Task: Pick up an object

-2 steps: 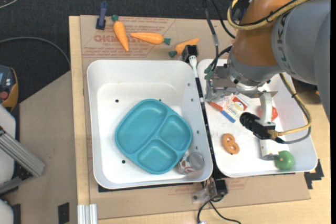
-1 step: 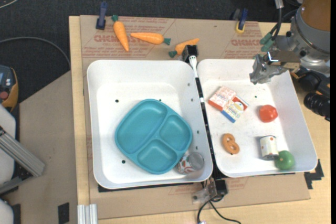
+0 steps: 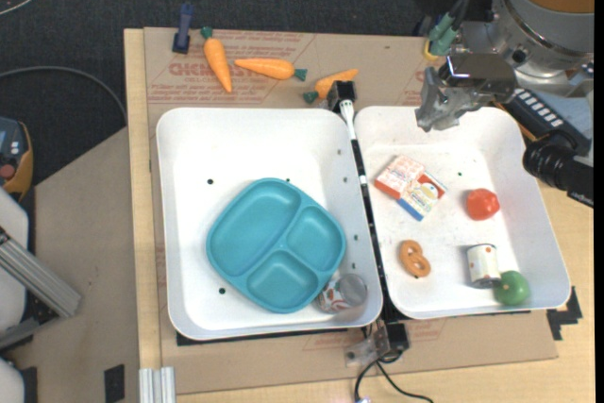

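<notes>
Two shallow white bins sit side by side: the left bin (image 3: pixel 179 203) and the right bin (image 3: pixel 528 212). The left bin holds one teal divided plate (image 3: pixel 274 243) with three compartments at its centre, and one small crumpled wrapper (image 3: pixel 342 293) touching the plate's edge at 5 o'clock.

The right bin holds five things: one red-and-white carton (image 3: pixel 409 186) near the centre-left, one red tomato-like ball (image 3: pixel 482 204) at 3 o'clock from the carton, one brown pretzel (image 3: pixel 413 259) at 6 o'clock from the carton, one small white can (image 3: pixel 482 263) lying on its side, and one green ball (image 3: pixel 512 288) touching the can at 4 o'clock. The carton's print is too small to read.

Beyond the bins, at 12 o'clock of the left bin, three orange carrots (image 3: pixel 217 61) lie on cardboard bearing faint red lettering I cannot read.

The gripper (image 3: pixel 442 113) hangs over the right bin's 11 o'clock corner; I cannot tell how its jaws stand.
</notes>
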You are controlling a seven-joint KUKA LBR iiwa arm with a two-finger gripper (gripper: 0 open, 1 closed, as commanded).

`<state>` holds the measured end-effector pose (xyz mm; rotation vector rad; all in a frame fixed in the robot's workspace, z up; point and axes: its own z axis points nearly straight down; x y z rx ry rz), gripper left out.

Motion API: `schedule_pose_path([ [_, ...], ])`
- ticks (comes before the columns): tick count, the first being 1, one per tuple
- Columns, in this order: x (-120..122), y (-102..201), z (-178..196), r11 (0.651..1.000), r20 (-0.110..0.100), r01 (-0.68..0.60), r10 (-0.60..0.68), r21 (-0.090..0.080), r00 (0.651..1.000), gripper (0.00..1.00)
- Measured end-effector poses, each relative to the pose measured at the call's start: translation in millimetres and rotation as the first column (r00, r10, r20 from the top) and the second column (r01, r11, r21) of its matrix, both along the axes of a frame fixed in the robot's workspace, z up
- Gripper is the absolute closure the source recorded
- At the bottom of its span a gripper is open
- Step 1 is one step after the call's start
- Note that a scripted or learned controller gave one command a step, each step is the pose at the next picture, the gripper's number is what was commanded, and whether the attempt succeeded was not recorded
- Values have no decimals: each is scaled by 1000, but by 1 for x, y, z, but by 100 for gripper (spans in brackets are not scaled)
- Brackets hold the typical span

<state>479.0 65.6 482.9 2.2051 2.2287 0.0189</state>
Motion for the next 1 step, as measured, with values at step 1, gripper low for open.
schedule_pose_path([
  [1,0,16,-47,1000,-19,8,-8,-5,1000,100],
])
